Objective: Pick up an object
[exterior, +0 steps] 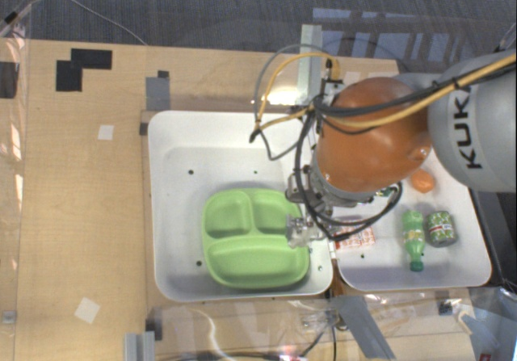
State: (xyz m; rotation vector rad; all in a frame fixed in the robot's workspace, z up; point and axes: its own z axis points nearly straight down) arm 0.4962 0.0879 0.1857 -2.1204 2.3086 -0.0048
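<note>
The green tray (254, 238), a divided plastic dish with three compartments, lies flat in the lower middle of the left bin (174, 190), its right edge close to that bin's right wall; the bin itself sits on the pale wooden surface (73, 214), which carries a few black marks and small white squares toward its left side; just right of the tray, the end effector (300, 230) hangs low over the tray's right rim, touching or nearly touching it, though whether it is apart or together I cannot tell, since the orange band (371, 137) and a tangle of cables cover most of it; further right, in the right bin (477, 270), a red-and-white card (355, 240) lies near the left wall; beside it a small green bottle (414, 238) lies on its side; a dark green can (440, 228) rests just beside the bottle; an orange object (422, 182) sits above them, partly under the arm.
</note>
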